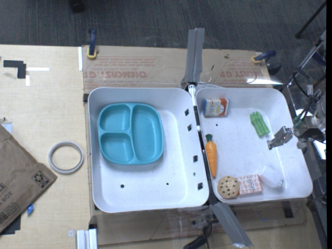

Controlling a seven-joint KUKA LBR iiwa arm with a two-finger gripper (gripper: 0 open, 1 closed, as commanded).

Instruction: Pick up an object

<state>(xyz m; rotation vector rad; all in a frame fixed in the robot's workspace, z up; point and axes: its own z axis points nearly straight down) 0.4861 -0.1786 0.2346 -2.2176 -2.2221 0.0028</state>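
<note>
The arm reaches in from the right, and its claw (280, 137) hangs over the right bin (236, 139) near that bin's right wall. Nothing sits between its tips as far as I can make out, but whether it stands open or closed I cannot tell from here (the tips are small and blurred against the white floor).

The things it could take all lie in that right bin: a green pea pod (259, 124) just up and left of the claw, a small juice carton (215, 107) near the back left corner, a carrot (210, 155) along the left wall, and a cookie (227, 187) touching a pink snack packet (249, 184) at the front. A clear, pale thing (273, 181) lies near the front right corner; I cannot say what it is. The left bin (140, 183) holds a blue divided plate (131, 134).

To my eye this is the approach stage: no object is picked yet. The pea pod looks the nearest candidate. The next move calls for centring the claw above one item, lining its tips across the narrow side, then coming straight down clear of the bin wall before closing.
</note>
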